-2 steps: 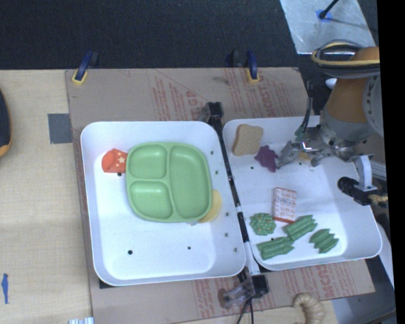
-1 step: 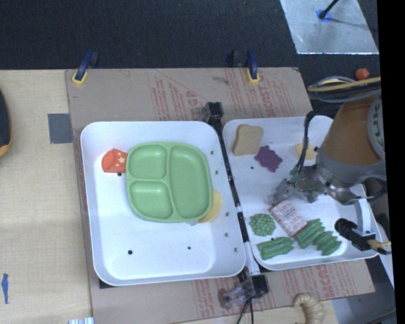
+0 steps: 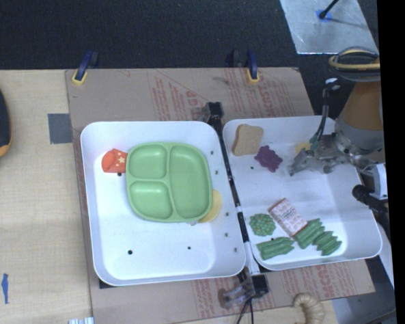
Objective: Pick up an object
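Note:
My gripper (image 3: 306,164) hangs low over the upper right part of the right bin (image 3: 352,251), its fingers spread open with nothing between them. A purple grape bunch (image 3: 268,158) lies just to its left, apart from it. A small yellow piece (image 3: 301,147) peeks out right behind the gripper. A bread slice (image 3: 247,139) lies in the bin's far left corner. Toward the front lie a red and white packet (image 3: 288,216), a round green vegetable (image 3: 262,223) and green pods (image 3: 275,247) (image 3: 318,236).
The left bin (image 3: 161,263) holds a green divided plate (image 3: 169,182), a red piece with a star (image 3: 113,160) at its left and a yellow piece (image 3: 214,206) tucked under its right edge. A black clamp (image 3: 215,110) sits where the bins meet.

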Controlling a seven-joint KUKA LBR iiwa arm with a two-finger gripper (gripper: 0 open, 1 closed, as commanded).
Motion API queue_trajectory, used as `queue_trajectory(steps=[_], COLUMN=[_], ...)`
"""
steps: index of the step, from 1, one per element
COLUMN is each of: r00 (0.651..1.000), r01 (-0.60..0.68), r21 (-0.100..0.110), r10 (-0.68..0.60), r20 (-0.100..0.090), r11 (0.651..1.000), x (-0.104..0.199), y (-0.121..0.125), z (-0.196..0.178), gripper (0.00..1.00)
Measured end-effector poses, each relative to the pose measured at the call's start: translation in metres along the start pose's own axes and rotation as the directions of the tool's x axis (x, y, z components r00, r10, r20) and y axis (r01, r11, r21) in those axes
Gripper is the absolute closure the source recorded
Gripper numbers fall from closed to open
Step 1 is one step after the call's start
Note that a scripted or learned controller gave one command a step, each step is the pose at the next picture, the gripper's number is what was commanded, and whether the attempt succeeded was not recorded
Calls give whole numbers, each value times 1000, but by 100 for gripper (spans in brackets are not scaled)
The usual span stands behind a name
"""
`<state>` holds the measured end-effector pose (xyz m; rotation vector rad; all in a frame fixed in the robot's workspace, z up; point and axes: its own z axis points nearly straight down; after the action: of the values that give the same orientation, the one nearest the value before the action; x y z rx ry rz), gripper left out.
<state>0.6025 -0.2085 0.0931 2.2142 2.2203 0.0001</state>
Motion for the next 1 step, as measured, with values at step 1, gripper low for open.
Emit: queue_trajectory(steps=[1], r00=[1000], r01=[3], r21=[0], r10=[-3], r20=[-2], r11=[1000], x=[-4], y=[56], z=[0], gripper=[0])
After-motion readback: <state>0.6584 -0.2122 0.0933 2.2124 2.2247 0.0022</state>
